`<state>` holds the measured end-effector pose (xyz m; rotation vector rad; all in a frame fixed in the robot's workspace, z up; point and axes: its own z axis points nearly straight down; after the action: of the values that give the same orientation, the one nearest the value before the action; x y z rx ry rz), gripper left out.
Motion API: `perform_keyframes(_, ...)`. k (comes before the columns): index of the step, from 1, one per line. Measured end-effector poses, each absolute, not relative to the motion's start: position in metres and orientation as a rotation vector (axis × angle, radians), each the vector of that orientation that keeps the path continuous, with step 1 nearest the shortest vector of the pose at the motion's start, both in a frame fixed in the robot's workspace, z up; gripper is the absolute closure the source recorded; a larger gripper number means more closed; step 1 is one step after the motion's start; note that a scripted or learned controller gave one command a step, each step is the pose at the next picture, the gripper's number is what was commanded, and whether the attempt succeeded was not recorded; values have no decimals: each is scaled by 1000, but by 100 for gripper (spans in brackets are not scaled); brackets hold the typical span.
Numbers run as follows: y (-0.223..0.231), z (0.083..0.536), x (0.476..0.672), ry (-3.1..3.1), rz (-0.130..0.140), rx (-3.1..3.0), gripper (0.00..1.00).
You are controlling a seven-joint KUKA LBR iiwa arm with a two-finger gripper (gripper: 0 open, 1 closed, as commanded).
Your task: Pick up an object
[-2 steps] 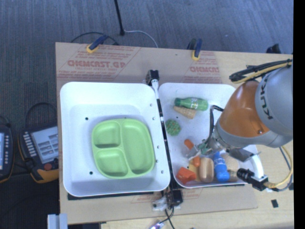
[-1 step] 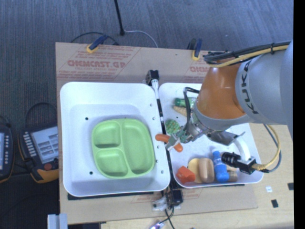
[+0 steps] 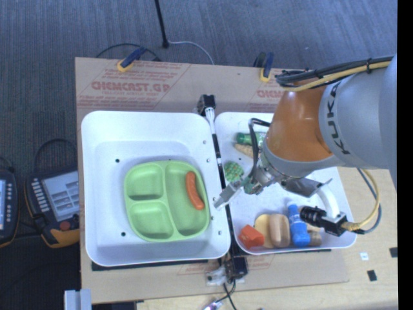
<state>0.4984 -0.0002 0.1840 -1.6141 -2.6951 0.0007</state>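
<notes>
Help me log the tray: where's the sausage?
The sausage lies in the right compartment of the green tray, in the left bin.

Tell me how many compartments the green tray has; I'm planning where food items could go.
3. The green tray has two on its left side, upper and lower, and one long one on the right holding the orange sausage.
</notes>
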Motion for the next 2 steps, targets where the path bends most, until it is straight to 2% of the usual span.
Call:
perform_keyframes(1, -41, 184, 652, -2610, 3, -1752, 0)
perform_keyframes(2, -81, 184, 579, -2666, 3, -1662, 0)
